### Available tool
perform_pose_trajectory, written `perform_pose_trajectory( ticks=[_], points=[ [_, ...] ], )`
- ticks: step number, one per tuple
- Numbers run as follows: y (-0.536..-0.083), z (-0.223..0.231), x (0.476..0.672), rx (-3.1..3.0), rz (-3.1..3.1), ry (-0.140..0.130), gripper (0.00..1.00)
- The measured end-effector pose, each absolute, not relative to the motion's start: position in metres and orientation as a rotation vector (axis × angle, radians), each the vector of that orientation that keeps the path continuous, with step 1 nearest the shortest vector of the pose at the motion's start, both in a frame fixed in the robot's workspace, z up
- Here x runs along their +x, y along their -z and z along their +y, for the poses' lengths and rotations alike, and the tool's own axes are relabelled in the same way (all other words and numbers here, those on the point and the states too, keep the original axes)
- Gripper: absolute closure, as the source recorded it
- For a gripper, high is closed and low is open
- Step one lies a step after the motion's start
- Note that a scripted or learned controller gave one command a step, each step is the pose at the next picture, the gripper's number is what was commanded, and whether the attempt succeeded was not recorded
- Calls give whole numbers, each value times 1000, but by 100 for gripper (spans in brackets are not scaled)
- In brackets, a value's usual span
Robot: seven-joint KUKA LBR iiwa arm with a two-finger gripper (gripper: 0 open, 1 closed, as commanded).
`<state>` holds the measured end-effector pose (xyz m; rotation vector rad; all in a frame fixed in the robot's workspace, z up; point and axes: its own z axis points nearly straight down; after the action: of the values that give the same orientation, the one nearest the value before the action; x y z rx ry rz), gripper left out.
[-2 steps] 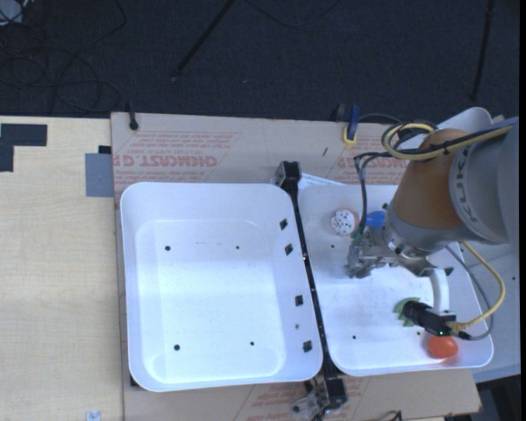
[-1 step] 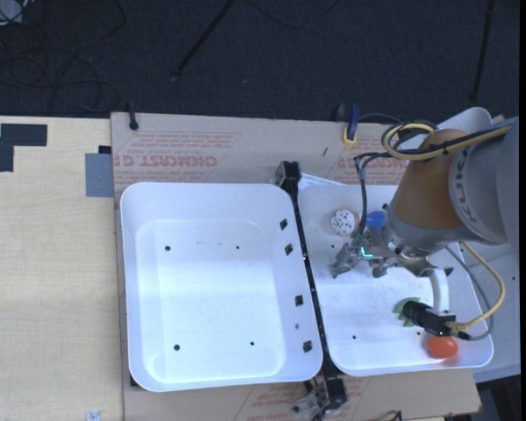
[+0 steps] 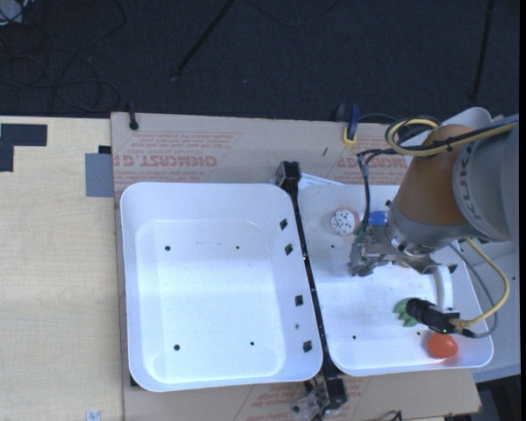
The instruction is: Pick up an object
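My gripper hangs low over the right bin, near its middle, with the grey and orange arm reaching in from the right. A white ball with dark dots lies just up and left of the gripper, apart from it. An orange-red round object rests in the bin's near right corner. A small green object lies beside it, partly hidden by the robot's own hardware. Something small and blue shows at the wrist's edge; what it is I cannot tell.
The left bin stands alongside, separated from the right bin by a black divider strip. Both bins rest on a cardboard sheet. Cables loop around the arm on the right.
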<state>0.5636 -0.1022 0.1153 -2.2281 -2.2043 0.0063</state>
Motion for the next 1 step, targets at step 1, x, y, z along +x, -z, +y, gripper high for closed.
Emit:
perform_pose_trajectory(
  ticks=[1],
  points=[
    [-115, -102, 563, -2231, -2201, -6, 0]
  ],
)
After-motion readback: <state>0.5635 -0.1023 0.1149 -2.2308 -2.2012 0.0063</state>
